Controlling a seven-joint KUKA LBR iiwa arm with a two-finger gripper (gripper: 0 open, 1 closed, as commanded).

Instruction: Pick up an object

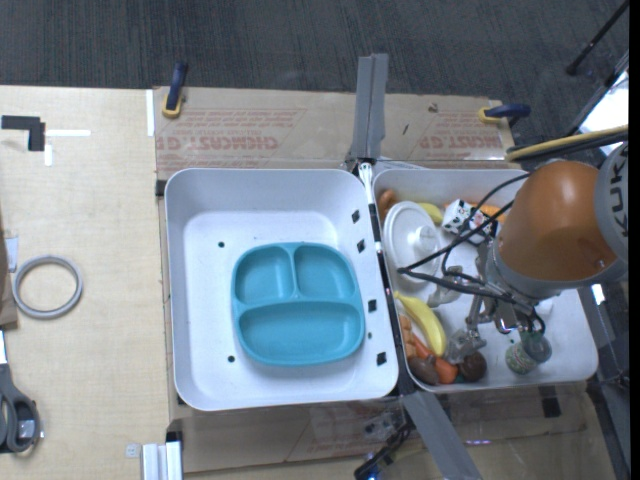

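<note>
From my seat at the console I see the arm point(560, 223) reaching in from the right, its orange band bulging over the right bin point(575, 363). Below the band the hand point(500, 320) hangs low among the clutter in that bin's front half; cables and the wrist mask its tips, so I cannot tell how it is set, and I see nothing clearly gripped by it. The right bin is crowded: a banana point(424, 320) lies along the left wall, its front end just beside a small orange piece point(417, 346) and some dark, round fruit point(471, 366) near the front rim. A white lidded cup or bowl point(412, 233) sits toward the back left, with a second yellow item point(432, 211) just behind it and a small black-and-white toy point(459, 215) beside that. A greenish round thing point(523, 356) lies near the front, just right of the hand. The left bin point(190, 298) holds a turquoise divided plate point(297, 303), lying flat at its middle with three compartments, well apart from the arm. Out on the desk point(80, 208) to the left, a grey tape ring point(44, 286) lies flat, and scissors point(17, 418) lie at the left edge nearer the front.
</note>
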